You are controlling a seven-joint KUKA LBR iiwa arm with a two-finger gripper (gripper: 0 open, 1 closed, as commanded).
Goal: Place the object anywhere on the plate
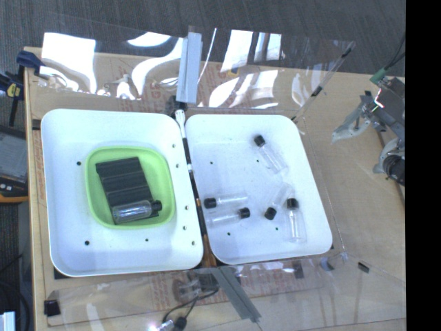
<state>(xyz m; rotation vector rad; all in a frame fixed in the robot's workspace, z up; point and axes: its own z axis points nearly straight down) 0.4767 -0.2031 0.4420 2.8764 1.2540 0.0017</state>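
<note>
A: Vial with a black cap, is that what is lying on the green plate?

B: Yes. It is resting on its side across the near end of the plate, touching a dark ribbed block that is taking up the middle. The block is probably keeping it from rolling further back, and the plate's raised rim is hemming it in at the front.

A: So the task is looking done?

B: I am judging it so, since the vial is sitting wholly inside the rim. The plate itself is sitting in the left bin.

A: And the other vials?

B: Five more are lying scattered in the right bin, well apart from the plate: one near the back, two side by side near the divider, and two toward the front right corner. They are likely waiting as stock for further tries.

A: What is the gripper doing?

B: It is hanging off to the right, beyond the right bin and over bare bench, clear of both bins. Whether it is clasped or released, I cannot tell; it is too small and blurred there.
</note>
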